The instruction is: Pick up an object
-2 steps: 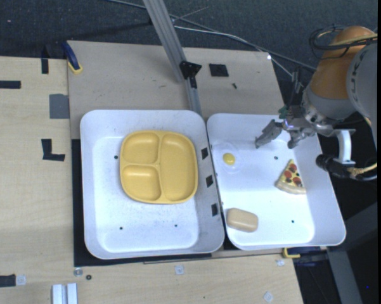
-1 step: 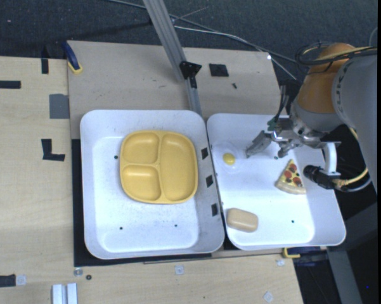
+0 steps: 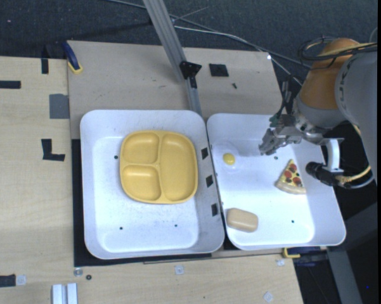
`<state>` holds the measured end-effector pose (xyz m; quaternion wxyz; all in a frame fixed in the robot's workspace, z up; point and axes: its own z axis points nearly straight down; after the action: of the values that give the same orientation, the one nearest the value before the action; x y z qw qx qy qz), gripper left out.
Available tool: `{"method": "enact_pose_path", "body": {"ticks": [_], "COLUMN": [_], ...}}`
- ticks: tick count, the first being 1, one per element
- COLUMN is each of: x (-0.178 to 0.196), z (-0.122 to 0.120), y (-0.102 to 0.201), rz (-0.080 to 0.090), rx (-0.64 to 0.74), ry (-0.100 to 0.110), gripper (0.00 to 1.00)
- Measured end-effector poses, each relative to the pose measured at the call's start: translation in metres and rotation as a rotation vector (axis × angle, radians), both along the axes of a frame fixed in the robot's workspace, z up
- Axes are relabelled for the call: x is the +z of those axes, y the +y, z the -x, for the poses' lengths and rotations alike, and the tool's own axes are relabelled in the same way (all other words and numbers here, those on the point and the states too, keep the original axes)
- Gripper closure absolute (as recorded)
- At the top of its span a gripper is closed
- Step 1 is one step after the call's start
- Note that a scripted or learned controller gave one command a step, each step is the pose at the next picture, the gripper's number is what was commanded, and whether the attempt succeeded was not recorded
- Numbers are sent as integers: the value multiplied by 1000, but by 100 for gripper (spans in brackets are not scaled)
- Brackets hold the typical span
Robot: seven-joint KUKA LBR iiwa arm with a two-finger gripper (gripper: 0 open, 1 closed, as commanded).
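In the right bin point(image 3: 317, 223) lie three small objects: a yellow round piece point(image 3: 229, 159) near the left wall, a pizza slice toy point(image 3: 291, 177) toward the right, and a tan bread-like block point(image 3: 242, 220) near the front. My gripper point(image 3: 270, 145) hangs over the back part of this bin, above and left of the pizza slice, right of the yellow piece. Nothing shows between its fingers.
The left bin point(image 3: 101, 233) holds a yellow divided plate point(image 3: 158, 166). A slanted metal pole point(image 3: 171, 37) rises behind the bins. Cables run across the back, and the arm's bulk fills the right side past the bin.
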<state>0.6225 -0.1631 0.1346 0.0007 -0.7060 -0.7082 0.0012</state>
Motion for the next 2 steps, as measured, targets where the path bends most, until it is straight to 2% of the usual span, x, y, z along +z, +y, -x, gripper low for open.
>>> {"method": "enact_pose_path", "body": {"ticks": [2], "x": [79], "z": [2], "y": [5], "rz": [0], "rx": [-1], "ry": [-6], "gripper": [100]}}
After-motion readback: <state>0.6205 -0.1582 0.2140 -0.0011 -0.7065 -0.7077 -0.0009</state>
